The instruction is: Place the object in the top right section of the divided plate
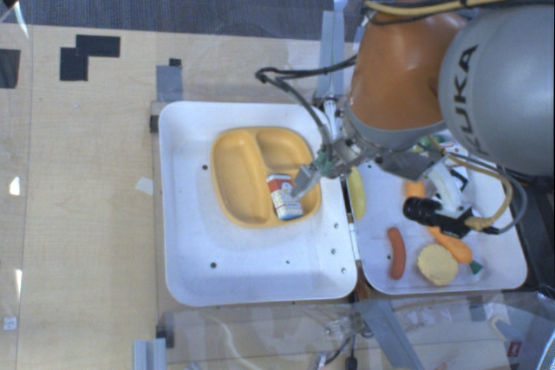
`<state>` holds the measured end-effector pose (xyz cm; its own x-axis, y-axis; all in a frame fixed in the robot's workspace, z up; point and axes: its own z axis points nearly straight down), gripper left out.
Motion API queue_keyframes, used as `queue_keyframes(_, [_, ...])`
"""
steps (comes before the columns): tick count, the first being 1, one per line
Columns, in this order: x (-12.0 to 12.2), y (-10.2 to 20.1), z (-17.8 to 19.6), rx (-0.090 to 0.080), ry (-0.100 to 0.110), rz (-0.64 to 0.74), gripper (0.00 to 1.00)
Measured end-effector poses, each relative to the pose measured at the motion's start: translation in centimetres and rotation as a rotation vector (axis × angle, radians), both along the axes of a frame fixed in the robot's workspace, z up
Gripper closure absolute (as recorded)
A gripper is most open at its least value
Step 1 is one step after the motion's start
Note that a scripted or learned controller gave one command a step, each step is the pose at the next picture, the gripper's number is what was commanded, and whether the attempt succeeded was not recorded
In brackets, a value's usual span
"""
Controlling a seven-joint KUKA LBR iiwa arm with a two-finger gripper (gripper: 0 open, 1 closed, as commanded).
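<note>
The jaws (299, 186) hang over the can (284, 197) at four o'clock on the yellow plate (234, 173); their state I cannot tell. I think the can should go toward one o'clock, set down gently.

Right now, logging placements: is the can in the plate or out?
In: the can lies inside the yellow divided plate, in its lower right section, at the gripper.

Robotics lab, KUKA arm (486, 91), taped bench (78, 186), bins (186, 256)
</note>
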<state>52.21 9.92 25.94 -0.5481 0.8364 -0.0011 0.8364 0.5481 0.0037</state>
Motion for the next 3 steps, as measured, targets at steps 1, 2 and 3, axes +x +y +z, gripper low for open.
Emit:
queue_keyframes(1, [0.0,0.0,0.0,0.0,0.0,0.0,0.0])
queue_keyframes(2, [0.0,0.0,0.0,0.0,0.0,0.0,0.0])
queue_keyframes(3, [-0.4,7.2,10.1,0.001,-0.002,0.006,0.0])
